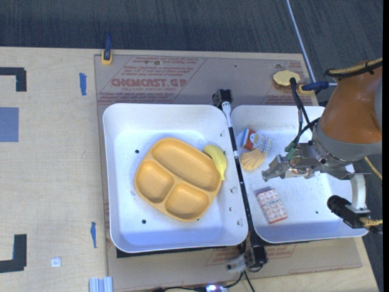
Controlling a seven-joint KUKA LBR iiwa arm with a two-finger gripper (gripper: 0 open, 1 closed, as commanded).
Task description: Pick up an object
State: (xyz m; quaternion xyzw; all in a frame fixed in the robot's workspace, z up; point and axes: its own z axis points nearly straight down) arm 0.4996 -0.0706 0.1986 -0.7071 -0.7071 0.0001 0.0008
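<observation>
Right of frame centre, above the right bin (304, 233): gripper (271, 170), jaw state impossible to tell. Shell-shaped yellow piece (252, 159) just upper-left of the tips; patterned packet (271, 205) just below.

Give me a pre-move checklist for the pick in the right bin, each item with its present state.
1. Gripper is over the right bin: ok.
2. Nothing between the fingers yet: ok, none of the items sits there.
3. Targets in reach: ok; shell-shaped yellow piece, red and white packet and patterned box all lie near the gripper.
4. Targets lie apart: not ok; the yellow piece touches the packet.
5. Finger opening: cannot tell.
6. Left bin stays out of it: ok; the yellow tray and banana lie beyond the divider.
</observation>
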